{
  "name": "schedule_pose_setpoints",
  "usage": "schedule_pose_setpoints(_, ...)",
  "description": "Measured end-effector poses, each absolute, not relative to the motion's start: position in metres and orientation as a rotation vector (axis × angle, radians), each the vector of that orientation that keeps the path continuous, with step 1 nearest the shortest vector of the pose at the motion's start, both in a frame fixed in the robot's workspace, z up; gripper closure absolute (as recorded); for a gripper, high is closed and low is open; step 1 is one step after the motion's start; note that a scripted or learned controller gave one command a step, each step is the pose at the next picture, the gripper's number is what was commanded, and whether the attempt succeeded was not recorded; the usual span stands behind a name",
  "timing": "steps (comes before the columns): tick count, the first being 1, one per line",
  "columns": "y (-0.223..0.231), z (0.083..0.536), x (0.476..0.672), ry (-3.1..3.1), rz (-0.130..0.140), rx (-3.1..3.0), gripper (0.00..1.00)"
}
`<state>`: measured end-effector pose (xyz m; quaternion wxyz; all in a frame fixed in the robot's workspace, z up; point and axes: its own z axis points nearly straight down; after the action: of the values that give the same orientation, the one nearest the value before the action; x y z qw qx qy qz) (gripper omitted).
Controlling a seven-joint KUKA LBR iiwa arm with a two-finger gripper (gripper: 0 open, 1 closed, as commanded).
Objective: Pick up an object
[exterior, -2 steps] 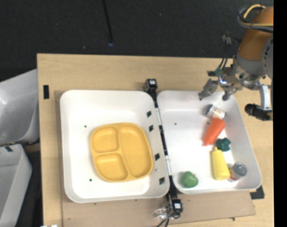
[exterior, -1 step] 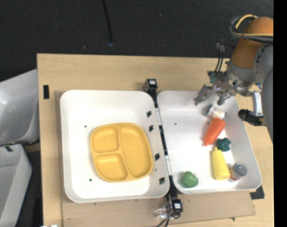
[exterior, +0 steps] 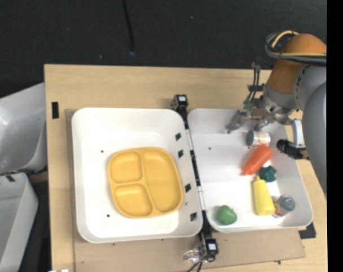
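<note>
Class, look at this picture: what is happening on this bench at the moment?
A grey robot arm with an orange band reaches in over the right white bin, its gripper near the bin's far side. Just below it lie an orange toy carrot, a yellow bottle with a dark green cap, a green toy pepper and a small jar. The left white bin holds a yellow divided plate. Nothing is lifted yet.

Even overhead light, soft focus, dark surround.

A robotics lab: a bare wooden worktop (exterior: 58, 169) on a dark floor carries two white bins (exterior: 81, 152) clipped together; toy food (exterior: 256, 160) lies inside one.
</note>
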<state>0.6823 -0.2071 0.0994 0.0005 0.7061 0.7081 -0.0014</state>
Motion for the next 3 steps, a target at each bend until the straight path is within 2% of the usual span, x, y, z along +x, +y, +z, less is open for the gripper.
schedule_pose_setpoints(1, -0.209, 0.115, 0.684, 2.22, -0.003, 2.21, 1.0)
schedule_pose_setpoints(3, -0.204, 0.223, 0.683, 2.223, 0.005, 2.212, 1.0)
